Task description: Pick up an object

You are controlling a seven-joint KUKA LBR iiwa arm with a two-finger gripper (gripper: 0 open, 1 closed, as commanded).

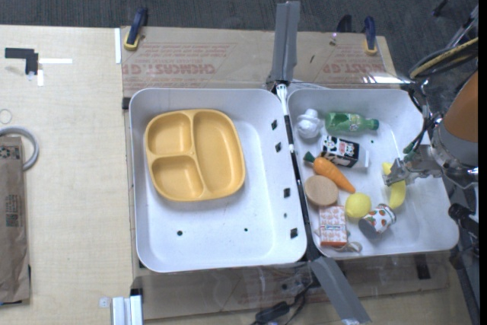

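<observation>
the tabletop [61, 186] carried two white bins side by side. the left bin [221, 240] held a yellow divided plate [195, 154] in its upper left part. the right bin [415, 236] held the loose items: a green bottle [350, 122] lying at the top, a white object [308, 123] just left of it, a black-and-white carton [341, 151] below, a carrot [333, 173], a tan disc [321, 191], a lemon [358, 205], a red-and-white packet [332, 227] and a small can [379, 219]. the arm [460, 125] reached in from the right. the claw [396, 177] sat low at the right side of the right bin, against a yellow object [396, 195], possibly a banana. whether the claw was released or clenched could not be told, and no item was seen between its tips.
</observation>
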